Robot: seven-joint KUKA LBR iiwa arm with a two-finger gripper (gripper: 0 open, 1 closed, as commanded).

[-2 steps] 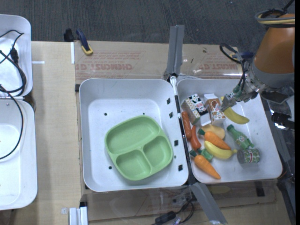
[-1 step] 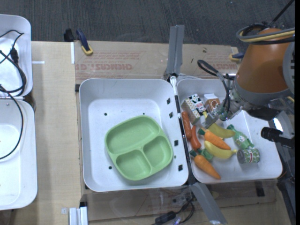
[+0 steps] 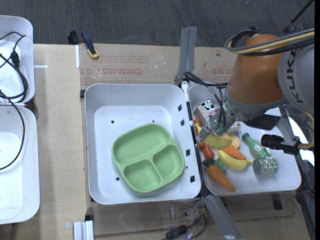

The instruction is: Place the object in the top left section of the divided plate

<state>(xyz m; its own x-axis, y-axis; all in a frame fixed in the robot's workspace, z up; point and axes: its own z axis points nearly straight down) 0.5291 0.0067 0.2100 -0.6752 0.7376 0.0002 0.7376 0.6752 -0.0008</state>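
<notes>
A light green divided plate (image 3: pixel 147 156) lies in the left bin (image 3: pixel 100 134), tilted, with one large section toward the back left and two smaller ones toward the front right. All three sections are bare. My gripper (image 3: pixel 218 128) is low over the right bin (image 3: pixel 287 181), at its left side, among a pile of toy food. Just under it lies a yellow-green piece (image 3: pixel 218 142). A white patterned carton (image 3: pixel 205 109) sits just behind it. The orange wrist hides much of the bin's back.
The right bin also holds a banana (image 3: pixel 236 162), two carrots (image 3: pixel 220 177), a green bottle (image 3: pixel 254 146) and a small can (image 3: pixel 265 166). The bins' raised walls meet between plate and pile. White tubs with black cables (image 3: pixel 15 134) stand at far left.
</notes>
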